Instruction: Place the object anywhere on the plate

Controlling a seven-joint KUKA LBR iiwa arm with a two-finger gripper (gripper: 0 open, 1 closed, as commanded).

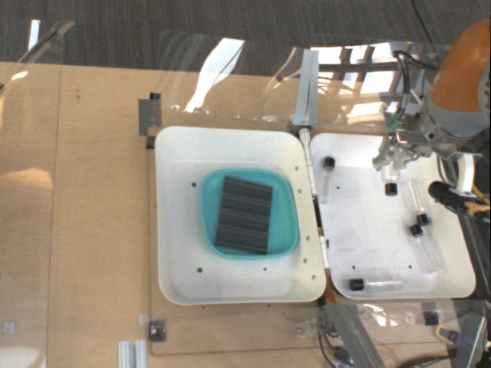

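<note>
Dark grey ribbed rectangular block [245, 216] lying flat on teal rounded-square plate [285, 225], centre-left of frame, long side running top to bottom, slightly tilted. Plate inside left shallow white bin [176, 274]. Grey arm with orange band [460, 75] entering from upper right. Two-finger gripper [393, 158] near upper edge of right white bin [453, 282], well apart from block and plate, nothing between fingers. Open or closed: cannot tell. Small black caps on clear tubes [420, 240] scattered across right bin. Light wooden bench [77, 228] under both bins.
</note>
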